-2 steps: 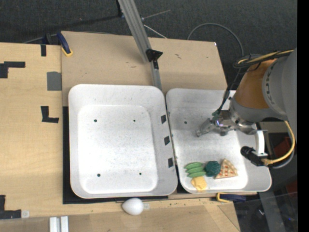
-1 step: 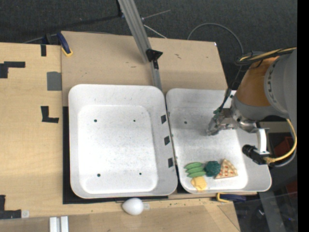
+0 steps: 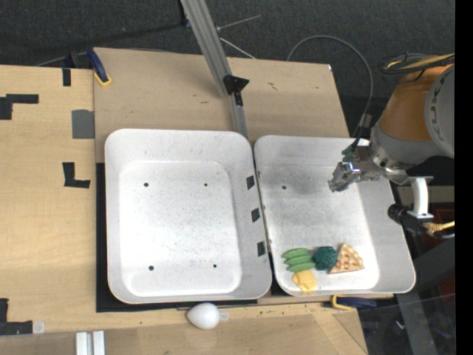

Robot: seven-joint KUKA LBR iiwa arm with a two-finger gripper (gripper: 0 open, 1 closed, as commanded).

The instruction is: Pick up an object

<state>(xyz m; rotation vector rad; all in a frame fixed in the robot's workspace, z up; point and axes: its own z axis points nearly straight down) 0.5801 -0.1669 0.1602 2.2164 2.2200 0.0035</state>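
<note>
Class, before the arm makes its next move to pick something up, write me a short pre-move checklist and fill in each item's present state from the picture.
1. Objects to pick lie in reach: ok. A green piece, dark green piece, yellow piece and pizza slice toy cluster in the right bin.
2. Gripper is above that cluster: not ok; it hangs over the bin's far part.
3. Finger opening: cannot tell.
4. Objects spaced for a clean grasp: not ok; they touch or crowd.
5. Path from gripper to cluster is bare bin floor: ok.
6. White egg-like object lies on the bench, outside the bins: ok.
</note>
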